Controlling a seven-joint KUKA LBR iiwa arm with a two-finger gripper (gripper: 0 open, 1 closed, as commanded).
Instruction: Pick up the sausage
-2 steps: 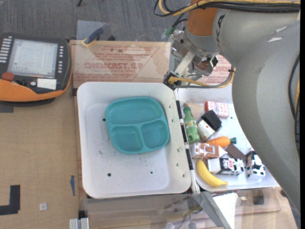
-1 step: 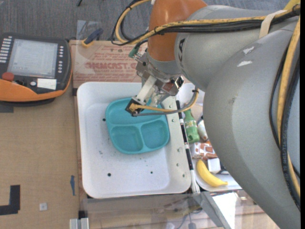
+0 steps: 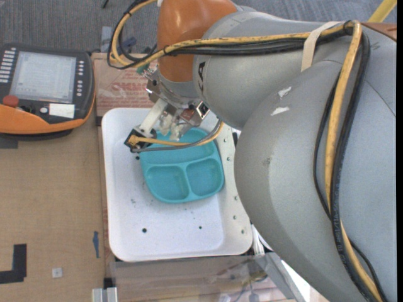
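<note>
My gripper (image 3: 171,129) hangs low over the far edge of a teal divided plate (image 3: 182,176) in the left white bin (image 3: 126,222). The orange band of the wrist (image 3: 189,30) sits right above it. The plate's two near compartments hold nothing. Its far compartment is largely covered by the gripper, so whatever lies under the gripper is hidden. The big grey arm (image 3: 302,137) blocks the right half of the view.
An orange and grey teach pendant (image 3: 44,90) lies on the bench to the left, beyond the bin's far left corner. Small dark specks dot the bin floor near the front. The right bin is hidden behind the arm.
</note>
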